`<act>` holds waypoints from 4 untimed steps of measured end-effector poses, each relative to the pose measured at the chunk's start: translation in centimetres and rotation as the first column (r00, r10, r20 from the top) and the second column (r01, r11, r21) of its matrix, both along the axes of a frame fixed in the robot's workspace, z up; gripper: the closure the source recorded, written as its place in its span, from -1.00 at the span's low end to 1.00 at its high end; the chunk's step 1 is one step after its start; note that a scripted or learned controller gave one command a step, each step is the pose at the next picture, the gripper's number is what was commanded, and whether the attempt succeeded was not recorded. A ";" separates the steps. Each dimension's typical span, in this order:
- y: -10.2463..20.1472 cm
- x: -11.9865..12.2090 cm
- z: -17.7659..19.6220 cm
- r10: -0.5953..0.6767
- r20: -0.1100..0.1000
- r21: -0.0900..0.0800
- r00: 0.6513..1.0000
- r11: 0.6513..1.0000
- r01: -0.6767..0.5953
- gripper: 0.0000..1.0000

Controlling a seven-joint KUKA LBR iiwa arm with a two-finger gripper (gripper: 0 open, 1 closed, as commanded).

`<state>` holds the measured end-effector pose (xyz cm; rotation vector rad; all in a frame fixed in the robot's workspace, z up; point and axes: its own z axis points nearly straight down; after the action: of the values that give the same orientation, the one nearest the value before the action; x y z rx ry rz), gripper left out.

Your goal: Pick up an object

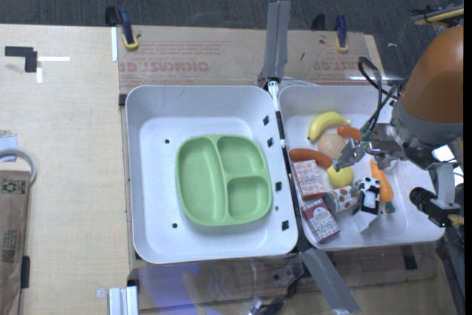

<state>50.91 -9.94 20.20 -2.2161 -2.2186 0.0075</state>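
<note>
Clustered in the right bin lie the things to be picked: a yellow banana at the far side, a red sausage-like piece in front of it by the bin's left wall, a pale round item between the two, and a yellow lemon-like fruit just beside the sausage. Nearer the front edge sit two small red-and-white cartons — their print is too small to read — a small printed can, a black-and-white toy and an orange carrot.

Over this heap the gripper hangs low, its metal tip just above the lemon-like fruit and close to a small orange-red piece. Whether its fingers are parted or closed, and whether anything is caught in them, cannot be told from this angle. The grey arm reaches in from the right, its orange band bulking above the bin's far right corner, with dark cables looping along it.

In the left bin a green divided plate lies flat. Behind both bins a cardboard sheet, held by clamps, bears red lettering seen upside down — it cannot be read with certainty.
</note>
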 end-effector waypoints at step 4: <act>-2.4 9.1 -10.6 -0.012 0.000 -0.001 1.000 1.000 0.012 -1.00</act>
<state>60.04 -12.39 9.60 -2.2306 -2.2054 0.0081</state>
